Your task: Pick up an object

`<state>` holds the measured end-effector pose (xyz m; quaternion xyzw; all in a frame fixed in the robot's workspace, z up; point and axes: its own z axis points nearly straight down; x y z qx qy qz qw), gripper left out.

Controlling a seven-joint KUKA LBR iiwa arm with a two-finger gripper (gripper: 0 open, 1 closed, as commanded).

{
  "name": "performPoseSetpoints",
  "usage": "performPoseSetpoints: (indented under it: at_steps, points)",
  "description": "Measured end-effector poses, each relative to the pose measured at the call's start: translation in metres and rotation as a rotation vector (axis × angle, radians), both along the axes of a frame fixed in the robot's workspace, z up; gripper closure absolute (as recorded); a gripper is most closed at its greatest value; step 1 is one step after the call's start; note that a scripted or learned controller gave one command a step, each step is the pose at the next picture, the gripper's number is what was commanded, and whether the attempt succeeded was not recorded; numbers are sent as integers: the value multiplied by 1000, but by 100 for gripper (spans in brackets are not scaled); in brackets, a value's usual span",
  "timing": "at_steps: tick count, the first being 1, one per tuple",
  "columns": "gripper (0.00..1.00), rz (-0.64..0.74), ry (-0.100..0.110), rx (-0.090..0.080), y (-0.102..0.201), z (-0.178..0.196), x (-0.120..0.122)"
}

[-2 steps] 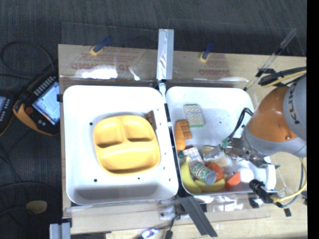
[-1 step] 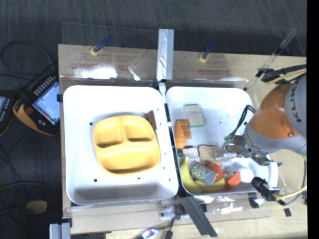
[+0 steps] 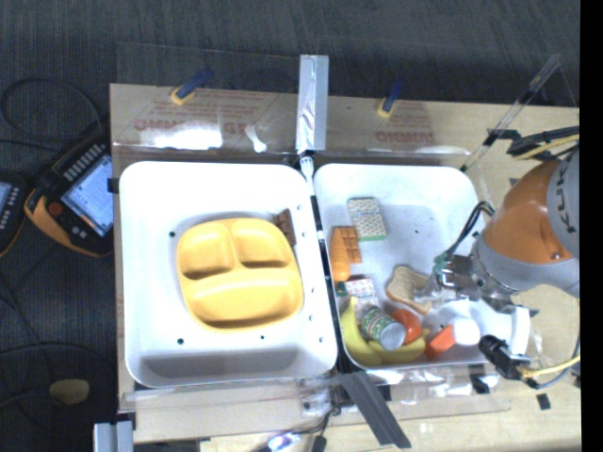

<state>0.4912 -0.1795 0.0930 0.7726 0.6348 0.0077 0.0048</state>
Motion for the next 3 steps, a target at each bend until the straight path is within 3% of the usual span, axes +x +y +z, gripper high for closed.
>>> performPoseSetpoints:
  at_steps: [1, 2, 3]
  points:
    - [0, -4, 0, -6, -3, -1, -1]
    - [0, 116, 21, -3, 57, 52, 34]
    - [0, 175, 5, -6, 39, -2, 25]
